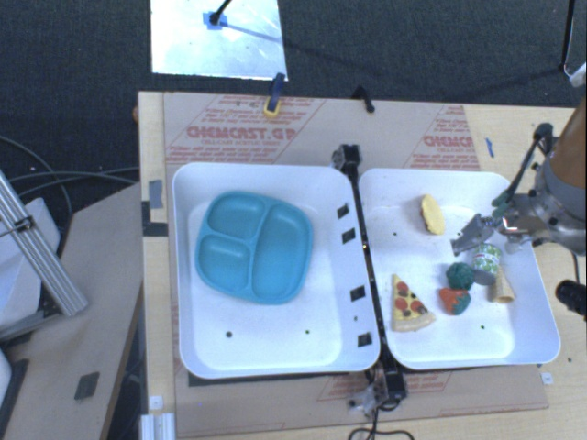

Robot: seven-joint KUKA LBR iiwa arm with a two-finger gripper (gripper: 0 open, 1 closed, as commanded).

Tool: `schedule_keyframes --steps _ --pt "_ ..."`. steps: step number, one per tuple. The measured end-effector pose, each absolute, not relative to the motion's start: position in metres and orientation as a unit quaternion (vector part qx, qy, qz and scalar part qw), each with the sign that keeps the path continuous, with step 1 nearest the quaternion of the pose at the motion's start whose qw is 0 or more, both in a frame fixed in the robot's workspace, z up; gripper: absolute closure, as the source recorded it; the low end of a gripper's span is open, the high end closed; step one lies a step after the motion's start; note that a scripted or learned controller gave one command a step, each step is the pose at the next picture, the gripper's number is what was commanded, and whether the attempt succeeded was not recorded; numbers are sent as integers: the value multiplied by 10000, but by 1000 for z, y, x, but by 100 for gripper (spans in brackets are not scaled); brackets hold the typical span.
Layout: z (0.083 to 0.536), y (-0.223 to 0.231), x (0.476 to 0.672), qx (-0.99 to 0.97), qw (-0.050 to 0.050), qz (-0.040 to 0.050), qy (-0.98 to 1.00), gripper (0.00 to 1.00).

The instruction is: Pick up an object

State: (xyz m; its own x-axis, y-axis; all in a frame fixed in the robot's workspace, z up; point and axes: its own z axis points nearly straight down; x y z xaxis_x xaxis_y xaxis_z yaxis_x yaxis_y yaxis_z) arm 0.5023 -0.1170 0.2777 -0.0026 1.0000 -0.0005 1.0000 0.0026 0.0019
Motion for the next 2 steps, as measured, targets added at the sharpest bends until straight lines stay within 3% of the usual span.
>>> schedule_keyframes --steps 1,2 --pt "106 -169 513 7075 -35 -24 7067 0" --pt "121 -169 517 7065 23 12 7077 100"
